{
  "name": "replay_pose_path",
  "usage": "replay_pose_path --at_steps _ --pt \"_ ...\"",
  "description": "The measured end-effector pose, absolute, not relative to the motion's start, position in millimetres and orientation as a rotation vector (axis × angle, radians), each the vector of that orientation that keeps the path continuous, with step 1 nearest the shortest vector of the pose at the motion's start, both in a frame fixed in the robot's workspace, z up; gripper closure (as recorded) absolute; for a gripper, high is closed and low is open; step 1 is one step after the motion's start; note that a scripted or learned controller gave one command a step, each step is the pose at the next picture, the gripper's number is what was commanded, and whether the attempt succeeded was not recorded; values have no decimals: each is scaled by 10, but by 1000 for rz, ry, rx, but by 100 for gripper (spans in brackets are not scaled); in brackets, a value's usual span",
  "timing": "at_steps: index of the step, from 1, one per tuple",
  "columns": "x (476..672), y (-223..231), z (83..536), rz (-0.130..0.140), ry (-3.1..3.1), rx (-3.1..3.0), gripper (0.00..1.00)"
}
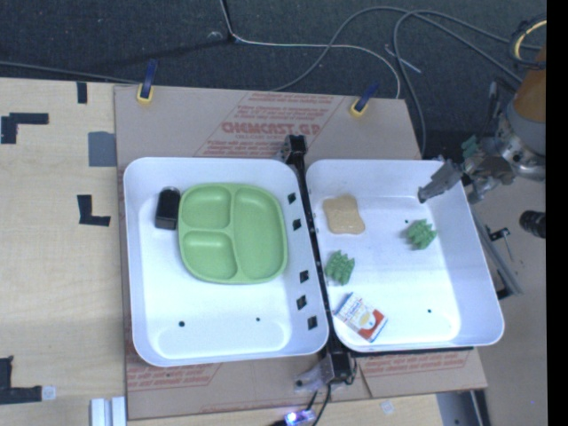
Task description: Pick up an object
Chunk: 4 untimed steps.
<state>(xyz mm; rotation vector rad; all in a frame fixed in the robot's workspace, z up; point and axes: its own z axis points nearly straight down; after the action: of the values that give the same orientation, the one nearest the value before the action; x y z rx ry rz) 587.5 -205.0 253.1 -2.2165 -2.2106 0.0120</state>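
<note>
Objects to pick: four small things lie in the right bin (461,264), all loose and apart from one another.
Tan piece: a flat beige slab like a slice of bread (343,215) lies near the bin's upper left corner, close to the wall shared with the other bin.
Green piece, left: a small leafy green lump (339,266) sits just below the tan slab, near the same wall.
Green piece, right: a second green lump (421,233) lies toward the right side of the bin, nearest to the gripper but clear of it.
Packet: a small white packet with red and blue print (361,317) rests tilted near the bin's lower left corner.
Gripper: the gripper (441,183) hangs over the upper right rim of the right bin, pointing down and to the left.
Fingers: I cannot tell how far apart they stand; nothing is seen between them.
Arm: the grey arm (524,140) comes in from the right, its orange band at the frame's edge.
Left bin: the left bin (146,264) holds a green divided plate (233,232) with three compartments, and a small black block (167,209) touching or just beside the plate's left edge.
Bench: both bins rest on a brown cardboard sheet (257,122) on the wooden bench top (53,264).
</note>
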Motion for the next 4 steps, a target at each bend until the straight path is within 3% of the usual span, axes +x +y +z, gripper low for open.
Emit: replay_pose_path --at_steps 1,4 --pt "5899 -2044 2606 2 -2222 -2220 0" --pt "5911 -1927 1099 6 -2221 -2216 0"
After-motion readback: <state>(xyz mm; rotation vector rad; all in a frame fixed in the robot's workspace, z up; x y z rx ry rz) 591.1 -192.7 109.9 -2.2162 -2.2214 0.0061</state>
